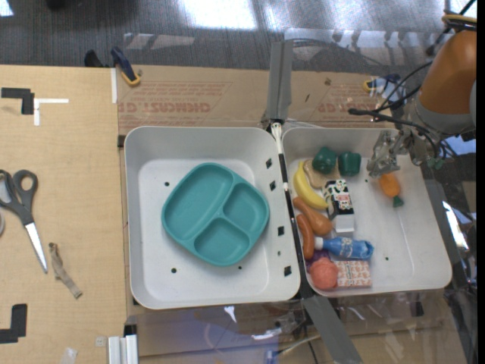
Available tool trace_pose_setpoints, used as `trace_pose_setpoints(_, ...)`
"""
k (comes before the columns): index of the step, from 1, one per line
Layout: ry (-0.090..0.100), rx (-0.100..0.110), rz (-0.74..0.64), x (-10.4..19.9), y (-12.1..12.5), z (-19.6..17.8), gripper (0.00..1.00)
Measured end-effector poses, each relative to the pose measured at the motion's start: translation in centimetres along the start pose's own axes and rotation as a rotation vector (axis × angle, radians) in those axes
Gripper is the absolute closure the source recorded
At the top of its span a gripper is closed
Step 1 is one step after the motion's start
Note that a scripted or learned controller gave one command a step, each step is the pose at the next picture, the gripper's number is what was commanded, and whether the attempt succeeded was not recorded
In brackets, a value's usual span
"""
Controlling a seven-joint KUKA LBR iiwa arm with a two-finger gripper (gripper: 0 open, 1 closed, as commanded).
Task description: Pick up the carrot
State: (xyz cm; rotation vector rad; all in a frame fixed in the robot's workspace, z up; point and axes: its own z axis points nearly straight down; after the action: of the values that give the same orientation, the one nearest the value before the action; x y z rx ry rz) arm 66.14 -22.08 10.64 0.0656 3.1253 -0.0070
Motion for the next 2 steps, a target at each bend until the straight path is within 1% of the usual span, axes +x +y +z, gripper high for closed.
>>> trace_pose_setpoints(1,0.009,-0.006,-0.343,3.9,-0.3,-1.4,1.00)
trace_pose_setpoints(2,0.006,-0.004,-0.088,0.0,0.0,0.1,1.00)
